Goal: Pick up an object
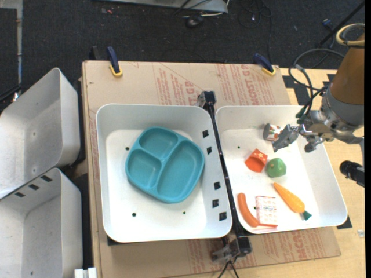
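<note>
The right bin [330, 172] holds several small objects. An orange-red piece [255, 160] lies beside a green ball [276, 167] near the middle. An orange carrot [290, 198] with a green tip, a red sausage-like piece [247, 209] and a white card with red print [266, 208] lie toward the front. A small grey-and-white object [271, 132] rests at the back. My gripper [298, 141] hovers over the back right of this bin, above and right of the green ball. It is open, with nothing between its fingers [284, 137].
A teal divided plate [165, 164] lies in the left bin [110, 155]. The bins meet at a black-clipped divider [215, 155]. The grey arm with its orange band [351, 80] reaches in from the right. Two spare white tubs [35, 132] stand off the bench at left.
</note>
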You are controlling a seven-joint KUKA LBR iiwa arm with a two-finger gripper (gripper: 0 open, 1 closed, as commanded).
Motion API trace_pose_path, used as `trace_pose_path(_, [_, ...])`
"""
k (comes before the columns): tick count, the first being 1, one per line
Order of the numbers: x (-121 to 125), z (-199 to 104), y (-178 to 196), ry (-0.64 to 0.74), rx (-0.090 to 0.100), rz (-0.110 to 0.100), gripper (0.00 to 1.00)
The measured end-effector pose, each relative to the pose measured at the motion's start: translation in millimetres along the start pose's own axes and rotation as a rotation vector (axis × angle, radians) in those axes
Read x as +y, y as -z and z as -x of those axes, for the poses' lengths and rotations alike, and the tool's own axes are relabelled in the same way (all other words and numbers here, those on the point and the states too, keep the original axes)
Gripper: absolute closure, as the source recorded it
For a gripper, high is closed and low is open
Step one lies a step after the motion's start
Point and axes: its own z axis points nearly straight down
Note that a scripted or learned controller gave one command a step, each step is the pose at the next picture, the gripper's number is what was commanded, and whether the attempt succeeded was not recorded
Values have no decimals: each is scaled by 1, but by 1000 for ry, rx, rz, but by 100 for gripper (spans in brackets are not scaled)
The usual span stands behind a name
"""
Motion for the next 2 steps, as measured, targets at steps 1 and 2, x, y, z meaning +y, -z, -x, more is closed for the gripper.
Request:
trace_pose_path(1, [2,-1,7,3,-2,13,0])
trace_pose_path(2, [-4,-7,-42,1,-1,9,0])
